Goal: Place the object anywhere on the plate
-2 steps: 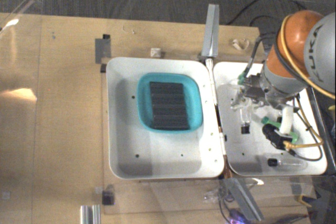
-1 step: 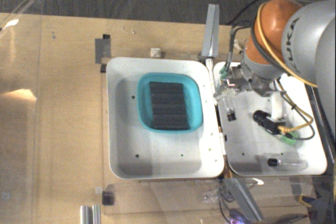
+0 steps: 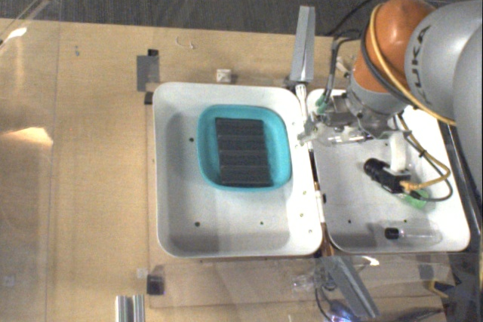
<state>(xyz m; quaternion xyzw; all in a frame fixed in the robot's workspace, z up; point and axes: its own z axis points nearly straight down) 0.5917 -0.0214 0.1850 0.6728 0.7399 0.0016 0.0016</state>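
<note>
- The teal plate (image 3: 244, 147), a rounded rectangle, lies flat in the left bin, left of the claw (image 3: 313, 128).
- A dark ribbed object (image 3: 243, 152) rests flat on its centre.

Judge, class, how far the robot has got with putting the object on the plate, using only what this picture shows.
Possibly done: a dark ridged object already lies on the turquoise plate in the left bin. In hand: nothing that can be seen; the arm hangs over the right bin, and the tool sits near the divide between the bins. Left: at most withdrawing, if that dark piece is the object meant.
</note>
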